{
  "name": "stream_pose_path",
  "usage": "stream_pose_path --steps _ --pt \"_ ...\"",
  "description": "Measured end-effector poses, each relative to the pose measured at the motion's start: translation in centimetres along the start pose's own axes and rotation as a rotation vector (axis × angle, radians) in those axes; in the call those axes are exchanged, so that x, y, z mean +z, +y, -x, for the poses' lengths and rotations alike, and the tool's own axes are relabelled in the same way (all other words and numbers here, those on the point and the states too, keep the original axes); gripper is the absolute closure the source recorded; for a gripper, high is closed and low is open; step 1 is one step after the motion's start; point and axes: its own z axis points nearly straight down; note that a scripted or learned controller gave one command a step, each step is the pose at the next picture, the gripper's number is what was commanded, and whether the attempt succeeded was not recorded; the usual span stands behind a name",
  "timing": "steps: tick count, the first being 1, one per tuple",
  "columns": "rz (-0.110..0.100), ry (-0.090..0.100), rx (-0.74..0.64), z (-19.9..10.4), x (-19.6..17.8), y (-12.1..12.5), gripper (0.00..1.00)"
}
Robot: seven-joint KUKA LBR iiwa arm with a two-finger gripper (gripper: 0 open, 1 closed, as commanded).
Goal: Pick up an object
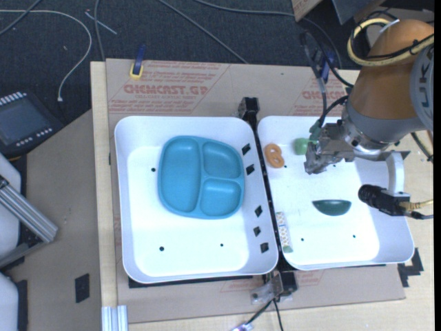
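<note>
In the right bin (386,250) lie an orange ring (274,155), a small green piece (300,145) and a dark teal bowl-shaped item (332,206). The pincer (315,163) hangs over this bin, just right of the green piece; whether it is spread or pressed together cannot be told. The left bin (138,205) holds a blue divided plate (201,176). Behind the bins, the cardboard surface (207,81) bears red print, roughly "CHEMCAST GP".
</note>
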Motion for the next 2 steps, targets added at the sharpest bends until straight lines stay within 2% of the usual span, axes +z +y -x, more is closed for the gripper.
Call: stream_pose_path --steps 2 --pt "0.005 -0.001 0.0 -9.8 -0.1 3.1 1.0"
